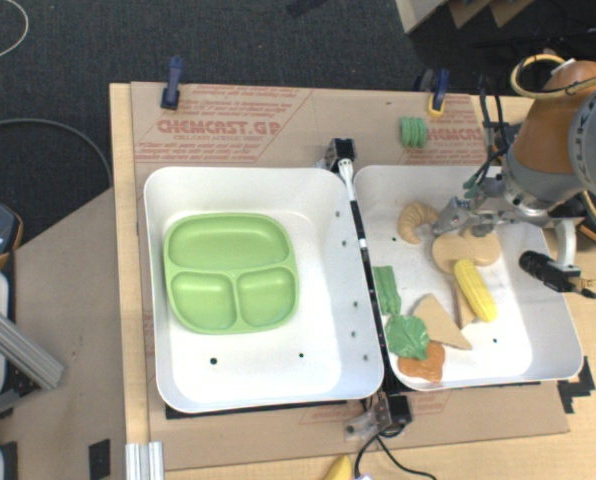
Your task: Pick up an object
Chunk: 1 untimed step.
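Gripper [456, 220] low over the right bin [548, 353], above the toy food.

Reaching in from the right of the right bin, with orange band [553, 128] above the grey wrist. Hard to tell how far apart the claw's fingers stand, or whether anything sits between them. Just beside the claw, in the bin's far part: a tan lumpy piece [414, 222] and a pale round piece [466, 252]. Nearer the bin's middle: a yellow corn cob [475, 289] and a tan wedge [439, 320]. Along the bin's left wall: a green strip [386, 288], a green leaf [409, 336], an orange piece [423, 365]. Left of the right bin: the left bin [323, 363], holding a green divided plate [231, 272]. Beyond the right bin, on the board: a small green block [413, 133].
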### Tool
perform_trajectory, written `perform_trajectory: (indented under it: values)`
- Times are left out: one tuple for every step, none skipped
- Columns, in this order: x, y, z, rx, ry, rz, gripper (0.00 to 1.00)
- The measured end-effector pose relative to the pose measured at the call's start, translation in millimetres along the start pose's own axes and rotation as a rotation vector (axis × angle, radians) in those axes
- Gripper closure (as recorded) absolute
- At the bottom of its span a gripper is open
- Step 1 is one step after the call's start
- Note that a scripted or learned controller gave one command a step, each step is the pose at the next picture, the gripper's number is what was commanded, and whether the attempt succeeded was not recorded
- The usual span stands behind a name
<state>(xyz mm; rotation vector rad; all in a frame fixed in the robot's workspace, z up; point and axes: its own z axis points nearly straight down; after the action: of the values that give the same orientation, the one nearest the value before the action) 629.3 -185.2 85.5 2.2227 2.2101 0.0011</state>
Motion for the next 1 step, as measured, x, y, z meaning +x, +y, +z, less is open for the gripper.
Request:
perform_trajectory:
  values:
    - [25.1, -52.0, -1.2, 0.006, 0.006, -0.004, 0.0]
